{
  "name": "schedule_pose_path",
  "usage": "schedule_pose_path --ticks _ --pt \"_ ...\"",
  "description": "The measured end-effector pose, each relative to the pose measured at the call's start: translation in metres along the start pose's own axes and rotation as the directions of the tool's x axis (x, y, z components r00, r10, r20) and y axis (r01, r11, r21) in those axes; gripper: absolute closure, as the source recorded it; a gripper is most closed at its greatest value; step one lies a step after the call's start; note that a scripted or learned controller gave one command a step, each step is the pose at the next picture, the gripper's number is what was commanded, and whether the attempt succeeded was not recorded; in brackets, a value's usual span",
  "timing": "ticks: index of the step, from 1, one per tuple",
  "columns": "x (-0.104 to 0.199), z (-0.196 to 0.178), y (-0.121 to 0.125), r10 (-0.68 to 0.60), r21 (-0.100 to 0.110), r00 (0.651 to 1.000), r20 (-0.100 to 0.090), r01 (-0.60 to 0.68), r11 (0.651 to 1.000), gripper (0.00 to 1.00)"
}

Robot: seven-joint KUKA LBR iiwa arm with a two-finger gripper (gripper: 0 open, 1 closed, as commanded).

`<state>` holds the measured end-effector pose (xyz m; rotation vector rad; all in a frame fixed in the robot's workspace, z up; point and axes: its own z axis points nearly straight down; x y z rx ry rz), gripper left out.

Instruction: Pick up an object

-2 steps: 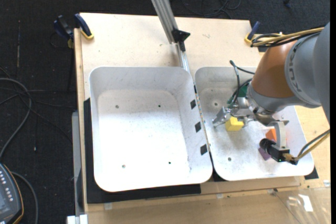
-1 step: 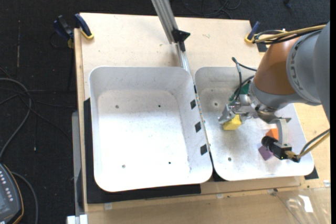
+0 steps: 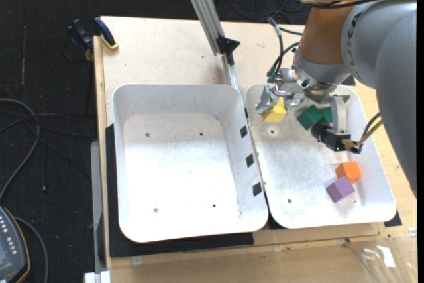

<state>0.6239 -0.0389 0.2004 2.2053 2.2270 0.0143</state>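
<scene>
Camera view, right bin (image 3: 371, 205): purple block (image 3: 340, 189) and orange block (image 3: 349, 171) lie nearest; farther back, green block (image 3: 313, 116) and yellow block (image 3: 274, 111) sit beneath the gripper (image 3: 289, 97). Gripper opening and contents cannot be determined. Centre on one block before closing, avoiding its neighbour.

We see two bins side by side: the left bin (image 3: 175, 162), and the right bin (image 3: 301, 185) holding four blocks (image 3: 342, 189) beneath the gripper (image 3: 281, 103).

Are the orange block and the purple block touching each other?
Cannot tell. In the camera view the orange block sits right above the purple block, corners seeming to meet, with no plain gap.
</scene>
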Motion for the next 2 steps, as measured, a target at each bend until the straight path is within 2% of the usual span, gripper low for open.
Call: schedule_pose_path --ticks 1,2 --pt "-0.004 -0.005 -0.004 0.005 0.011 1.0 0.003 -0.005 1.0 1.0" --pt "0.079 0.006 -0.014 0.0 0.015 1.0 -0.002 0.0 1.0 1.0"
